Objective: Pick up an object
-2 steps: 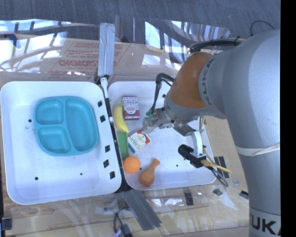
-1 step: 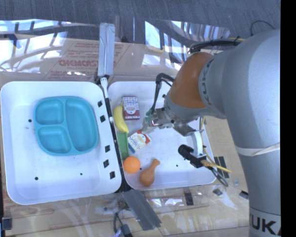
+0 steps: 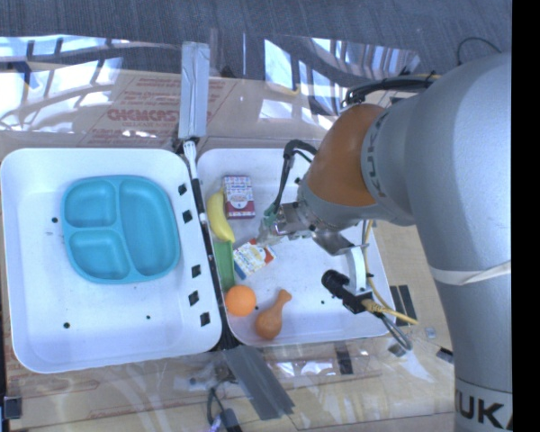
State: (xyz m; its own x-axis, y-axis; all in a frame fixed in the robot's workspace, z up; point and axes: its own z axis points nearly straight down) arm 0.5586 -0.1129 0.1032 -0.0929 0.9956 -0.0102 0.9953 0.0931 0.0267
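Glossy white bins (image 3: 36,331), round orange (image 3: 240,301)

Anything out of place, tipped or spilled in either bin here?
Nothing stands out. The blue divided plate lies flat in the left bin; the banana, orange, red box and the rest lie loosely inside the right bin, nothing spilled or damaged.

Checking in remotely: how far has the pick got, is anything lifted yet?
Nothing looks lifted. The banana, red box, orange, drumstick-shaped toy and small carton all lie in the right bin. In hand: the gripper sits low over the carton. Left: grasp and raise one object.
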